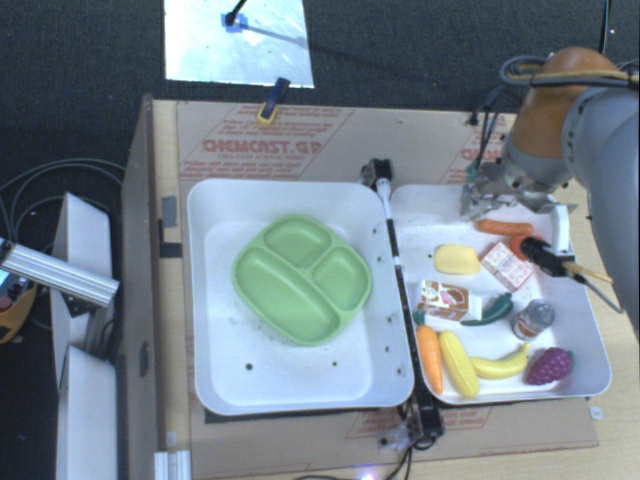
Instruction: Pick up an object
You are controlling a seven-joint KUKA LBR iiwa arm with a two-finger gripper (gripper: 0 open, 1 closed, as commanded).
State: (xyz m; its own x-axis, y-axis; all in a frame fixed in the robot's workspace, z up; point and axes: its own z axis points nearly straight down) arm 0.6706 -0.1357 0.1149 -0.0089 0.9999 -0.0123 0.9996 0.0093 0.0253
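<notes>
Looking at the right bin (590, 338), a pile of toy food is seen, and the orange sausage (505, 227) near the back wall is probably the closest target. It's judged light, stiff and a bit slick, so it would best be grabbed across the narrow middle. The gripper (490, 200) is parked just behind and left of it, low over the bin's back corner. Nothing is seen held. Whether it's spread or pinched can't be told.
</notes>
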